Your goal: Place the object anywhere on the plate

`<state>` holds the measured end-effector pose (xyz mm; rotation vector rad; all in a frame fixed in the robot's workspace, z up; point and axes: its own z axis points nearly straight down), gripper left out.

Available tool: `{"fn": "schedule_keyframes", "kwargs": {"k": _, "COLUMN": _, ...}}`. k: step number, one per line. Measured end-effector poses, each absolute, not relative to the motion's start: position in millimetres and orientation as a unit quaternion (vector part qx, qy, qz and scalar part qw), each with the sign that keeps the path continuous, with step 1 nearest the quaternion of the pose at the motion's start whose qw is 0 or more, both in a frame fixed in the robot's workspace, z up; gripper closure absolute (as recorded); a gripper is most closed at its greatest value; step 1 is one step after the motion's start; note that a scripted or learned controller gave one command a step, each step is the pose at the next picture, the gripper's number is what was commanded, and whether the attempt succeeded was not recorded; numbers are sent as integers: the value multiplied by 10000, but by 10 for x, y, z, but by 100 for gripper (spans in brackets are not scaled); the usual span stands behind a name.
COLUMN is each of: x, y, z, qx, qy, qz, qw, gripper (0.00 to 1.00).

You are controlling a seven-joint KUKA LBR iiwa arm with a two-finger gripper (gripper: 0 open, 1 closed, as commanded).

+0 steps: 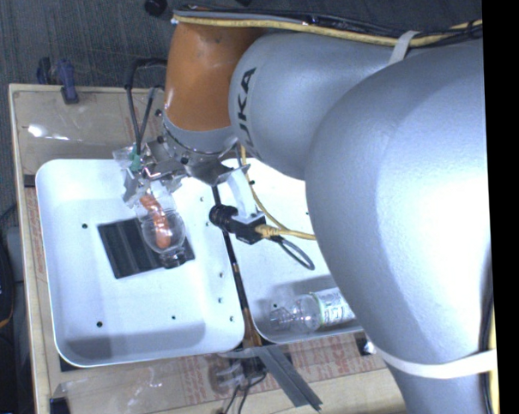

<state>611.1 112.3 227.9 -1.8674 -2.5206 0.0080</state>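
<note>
Hovering over your left bin (76,338): gripper (162,236) above the dark plate (124,246) | jaws pinch a clear orange-tinted object (160,228) | bottle (311,311) lies in right bin (274,334)

A robotics lab: KUKA arm (394,153) over white bins (73,253) on a bench.

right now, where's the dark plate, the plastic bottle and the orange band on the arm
dark plate (126,246), camera view, on its bare ribbed left half in the left bin
plastic bottle (320,311), camera view, on its clear body, lying in the right bin
orange band (198,76), camera view, middle of the orange section above the wrist
</note>
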Motion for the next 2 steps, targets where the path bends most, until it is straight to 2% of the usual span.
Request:
{"fn": "schedule_keyframes", "kwargs": {"k": 1, "x": 6507, "y": 766, "z": 2493, "qx": -5324, "qy": -8465, "qz": 6, "qw": -3, "gripper": 100}}
{"fn": "schedule_keyframes", "kwargs": {"k": 2, "x": 6554, "y": 1038, "z": 1836, "qx": -3925, "qy": -9198, "qz": 17, "qw": 22, "gripper": 100}}
